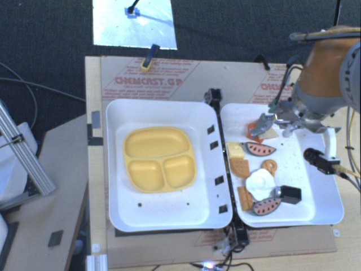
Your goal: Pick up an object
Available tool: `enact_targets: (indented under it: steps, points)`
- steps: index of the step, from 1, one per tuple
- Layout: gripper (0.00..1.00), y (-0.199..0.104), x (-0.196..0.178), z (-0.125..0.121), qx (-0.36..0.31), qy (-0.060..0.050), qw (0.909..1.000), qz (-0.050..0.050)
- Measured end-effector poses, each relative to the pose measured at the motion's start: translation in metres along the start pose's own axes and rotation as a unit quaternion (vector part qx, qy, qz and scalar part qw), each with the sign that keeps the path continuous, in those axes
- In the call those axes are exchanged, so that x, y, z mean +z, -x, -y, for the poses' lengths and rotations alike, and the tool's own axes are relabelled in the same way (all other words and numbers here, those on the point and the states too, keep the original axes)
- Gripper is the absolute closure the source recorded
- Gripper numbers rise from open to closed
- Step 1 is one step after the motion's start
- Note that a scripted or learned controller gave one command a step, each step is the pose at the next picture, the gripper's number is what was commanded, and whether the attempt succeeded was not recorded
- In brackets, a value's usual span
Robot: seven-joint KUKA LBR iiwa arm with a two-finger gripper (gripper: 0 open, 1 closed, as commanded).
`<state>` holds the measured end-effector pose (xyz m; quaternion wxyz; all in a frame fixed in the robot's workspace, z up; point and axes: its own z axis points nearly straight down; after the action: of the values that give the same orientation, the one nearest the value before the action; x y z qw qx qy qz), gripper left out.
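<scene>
Two shallow white bins side by side on bench: left bin (115, 168), right bin (330, 205). In left bin, yellow three-compartment tray (160, 158), flat, near centre. In right bin, cluster of small toy food pieces along left half: orange-red piece (252, 132) at top, watermelon slice (259, 149) just below, pale yellow block (233, 149) beside it, tan cracker (240, 167), small orange ring (269, 166), white egg-like piece (260, 182), second watermelon slice (266, 206) at bottom, black block (290, 194) near it. Arm (330, 78) entering from right, orange band above wrist. Gripper (264, 123) low over top of right bin, directly above orange-red piece. Finger opening not discernible; cannot tell whether anything held. Contact with orange-red piece not confirmable.
</scene>
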<state>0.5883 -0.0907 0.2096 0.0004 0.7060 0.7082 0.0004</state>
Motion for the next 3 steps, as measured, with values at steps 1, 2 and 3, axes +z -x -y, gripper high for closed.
enact_targets:
  steps: [1, 2, 3]
  points:
    - [0.00, -0.008, 0.129, -0.012, 0.001, 0.002, 1.0000, -0.001]
    - [1.00, -0.007, 0.109, -0.015, 0.001, 0.008, 1.0000, 0.000]
    - [0.00, -0.007, 0.110, -0.015, 0.001, 0.007, 1.0000, 0.000]
